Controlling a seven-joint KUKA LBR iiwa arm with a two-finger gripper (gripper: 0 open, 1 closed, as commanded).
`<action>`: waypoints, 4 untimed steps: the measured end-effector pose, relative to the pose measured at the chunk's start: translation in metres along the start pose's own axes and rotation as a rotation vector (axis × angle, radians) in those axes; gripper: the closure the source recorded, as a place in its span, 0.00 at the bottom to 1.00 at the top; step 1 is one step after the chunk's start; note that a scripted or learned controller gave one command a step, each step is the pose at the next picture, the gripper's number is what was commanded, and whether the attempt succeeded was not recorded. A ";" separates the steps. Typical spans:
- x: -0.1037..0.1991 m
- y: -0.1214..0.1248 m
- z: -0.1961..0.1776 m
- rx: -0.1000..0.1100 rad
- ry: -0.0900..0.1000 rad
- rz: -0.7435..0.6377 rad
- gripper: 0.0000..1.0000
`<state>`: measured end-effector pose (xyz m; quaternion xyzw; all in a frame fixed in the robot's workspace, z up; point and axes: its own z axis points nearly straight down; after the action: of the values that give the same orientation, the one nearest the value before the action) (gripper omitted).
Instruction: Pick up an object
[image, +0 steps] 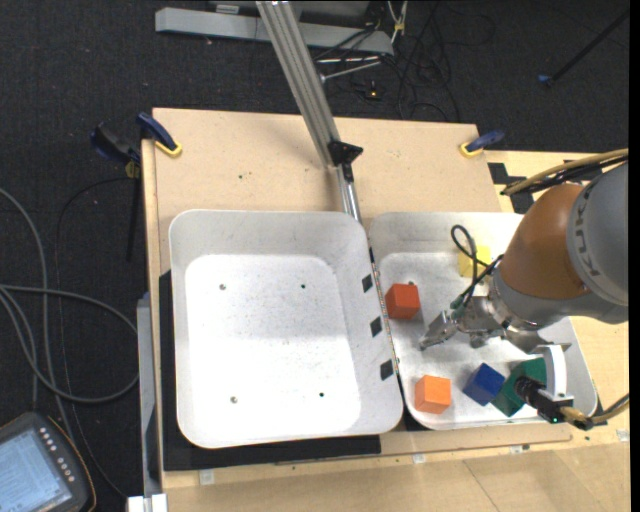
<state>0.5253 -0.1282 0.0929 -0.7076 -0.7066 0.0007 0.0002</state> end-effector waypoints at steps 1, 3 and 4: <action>0.000 0.001 -0.013 -0.003 0.001 0.000 1.00; 0.002 0.002 -0.136 -0.009 -0.001 -0.005 1.00; 0.002 0.002 -0.135 -0.002 0.000 -0.004 1.00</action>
<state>0.5277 -0.1260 0.2282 -0.7063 -0.7079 -0.0001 -0.0007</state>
